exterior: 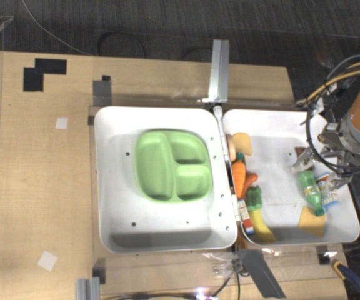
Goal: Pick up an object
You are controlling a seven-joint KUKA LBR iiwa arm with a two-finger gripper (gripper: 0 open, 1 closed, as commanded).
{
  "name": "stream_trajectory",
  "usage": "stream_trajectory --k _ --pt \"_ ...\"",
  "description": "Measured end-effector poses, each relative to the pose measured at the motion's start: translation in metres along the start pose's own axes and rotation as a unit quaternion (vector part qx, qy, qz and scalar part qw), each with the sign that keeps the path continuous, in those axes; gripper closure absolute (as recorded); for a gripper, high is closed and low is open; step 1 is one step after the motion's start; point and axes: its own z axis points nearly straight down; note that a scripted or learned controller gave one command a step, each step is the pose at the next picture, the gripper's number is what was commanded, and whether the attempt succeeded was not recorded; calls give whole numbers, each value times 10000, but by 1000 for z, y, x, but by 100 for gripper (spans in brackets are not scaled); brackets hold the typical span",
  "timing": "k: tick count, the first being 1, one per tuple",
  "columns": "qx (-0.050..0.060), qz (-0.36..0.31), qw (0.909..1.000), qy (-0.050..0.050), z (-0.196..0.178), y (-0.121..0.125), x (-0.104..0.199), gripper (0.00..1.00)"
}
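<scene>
Reaching into the right bin [274, 120] from the right, the arm sets its gripper [314, 167] over a green bottle [309, 191]; nearest lies a yellow block [312, 221], just beyond it the bottle; whether the claw is open cannot be told; a sound grasp would straddle the bottle's width; toy food [245, 186] lines the bin's left wall.

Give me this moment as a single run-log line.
claw: over right bin, above green bottle | grasp: unconfirmed | yellow block: beside bottle | left bin: green divided tray
</scene>
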Motion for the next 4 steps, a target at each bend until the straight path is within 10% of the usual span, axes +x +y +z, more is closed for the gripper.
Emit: stream_trajectory --k 1,2,3,4 --pt "39 -613 9981 -8 66 16 13 0" --pt "86 -601 9981 -65 54 14 7 100" --pt "43 -79 10000 -8 -36 -15 -10 100" --pt "8 136 9999 -25 -47 -9 -112 100"
